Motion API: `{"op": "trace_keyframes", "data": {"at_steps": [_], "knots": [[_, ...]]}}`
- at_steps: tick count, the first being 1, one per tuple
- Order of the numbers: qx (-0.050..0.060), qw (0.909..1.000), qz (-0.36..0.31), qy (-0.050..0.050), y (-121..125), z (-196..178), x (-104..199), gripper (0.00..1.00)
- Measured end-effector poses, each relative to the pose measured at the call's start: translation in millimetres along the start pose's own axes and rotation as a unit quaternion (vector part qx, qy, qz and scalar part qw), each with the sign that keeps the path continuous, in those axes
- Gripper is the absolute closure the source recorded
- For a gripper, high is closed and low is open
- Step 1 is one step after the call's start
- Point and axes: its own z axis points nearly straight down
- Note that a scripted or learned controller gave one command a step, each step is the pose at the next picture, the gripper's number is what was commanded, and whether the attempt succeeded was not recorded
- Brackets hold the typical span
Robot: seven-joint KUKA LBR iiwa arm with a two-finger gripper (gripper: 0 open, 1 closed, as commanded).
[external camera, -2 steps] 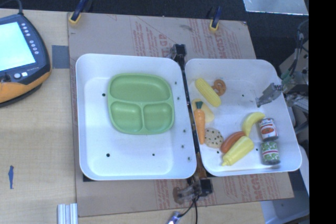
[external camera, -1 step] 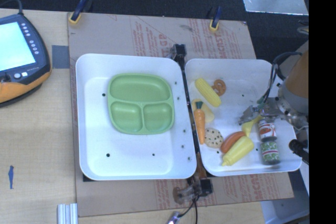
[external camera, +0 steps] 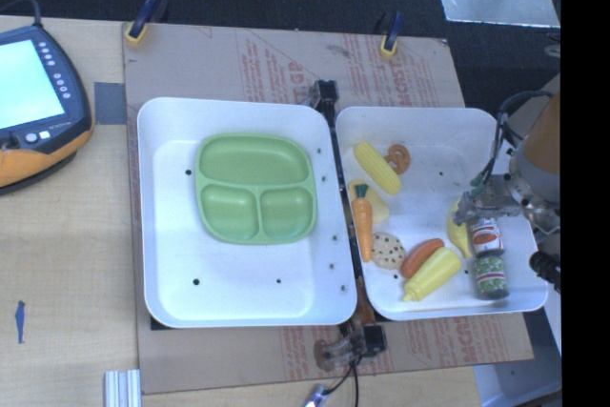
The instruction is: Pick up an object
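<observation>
Reaching in from the right edge of the camera view, the grey arm (external camera: 538,143) is seen above the right-hand white bin (external camera: 429,124), with its gripper (external camera: 486,205) lowered over that bin's right side. Whether the fingers are spread or pressed together cannot be told, since the metal parts at the wrist are blurred and overlap the items below; nothing is seen clearly pinched between them.

Just below the gripper, a small can with a red and white label (external camera: 486,236) is found, and directly beneath that a jar with a green label (external camera: 491,275) is laid near the bin's lower right corner. A yellow piece (external camera: 459,235) is tucked just left of the red can, touching or nearly touching it. Farther left and lower, a yellow corn-like piece (external camera: 434,274) is laid at a slant, with an orange-red sausage shape (external camera: 421,256) pressed against its upper side. A speckled cookie (external camera: 387,250) is placed left of those.

Well to the left of the gripper, an upright carrot (external camera: 363,224) is set along the bin's left wall, with a corn cob (external camera: 376,167) above it and a brown pretzel-like ring (external camera: 397,158) beside the cob.

Far left of the gripper, the other white bin (external camera: 162,205) is occupied by a green divided plate (external camera: 256,188). A handheld control tablet (external camera: 33,105) is rested on the wooden bench (external camera: 67,300) at the far left.
</observation>
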Motion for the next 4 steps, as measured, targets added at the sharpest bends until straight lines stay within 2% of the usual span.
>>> {"op": "trace_keyframes", "data": {"at_steps": [1, 2, 3, 4], "knots": [[-0.001, 1.0, -0.001, 0.002, 2, -1, 2, 0.0], [0.005, 1.0, 0.003, 0.002, -29, 31, 48, 0.0], [0.006, 1.0, 0.001, 0.002, -29, 21, 47, 1.0], [0.004, 1.0, 0.005, 0.002, 5, -69, 111, 1.0]]}}
